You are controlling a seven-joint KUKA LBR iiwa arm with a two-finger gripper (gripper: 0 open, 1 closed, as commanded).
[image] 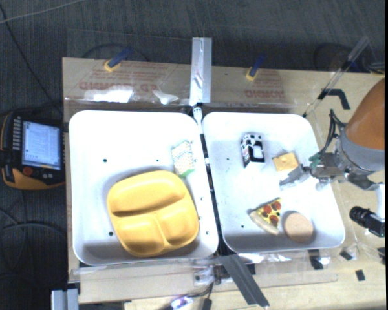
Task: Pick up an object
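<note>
The hand [296, 175] hangs low over the right bin [226, 237], just beside a yellow cheese-like block [284, 162]; whether its grip is spread or pressed together I cannot tell (too small and blurred). That bin also holds a black-and-white toy [252, 149], a pizza slice [268, 214] and a tan round piece [298, 225]. The left bin [90, 141] carries a yellow divided tray [152, 210] and a small green-white packet [183, 157].

Fixed overhead camera looks slantwise onto both bins [84, 173].
</note>
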